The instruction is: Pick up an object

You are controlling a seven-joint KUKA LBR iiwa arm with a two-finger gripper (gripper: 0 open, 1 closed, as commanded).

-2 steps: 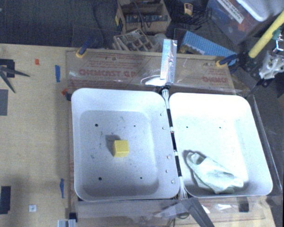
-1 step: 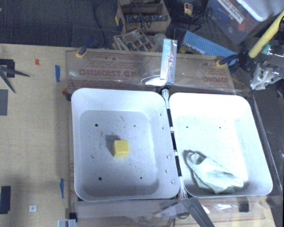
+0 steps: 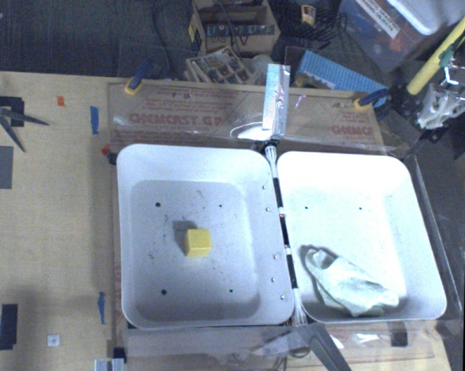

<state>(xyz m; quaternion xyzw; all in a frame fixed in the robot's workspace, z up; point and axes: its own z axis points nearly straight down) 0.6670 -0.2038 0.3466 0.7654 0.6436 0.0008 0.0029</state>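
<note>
A small yellow block (image 3: 198, 242) lies near the middle of the left white bin (image 3: 141, 178), resting flat on the bin floor. A crumpled white cloth (image 3: 349, 288) sits in the near part of the right white bin (image 3: 384, 194), close to the front wall.
A clear plastic sheet and an upright metal strip (image 3: 276, 99) stand behind the bins. Cables, boxes and a blue item clutter the floor beyond the bench. Blue tape marks and black brackets lie on the wooden bench to the left.
</note>
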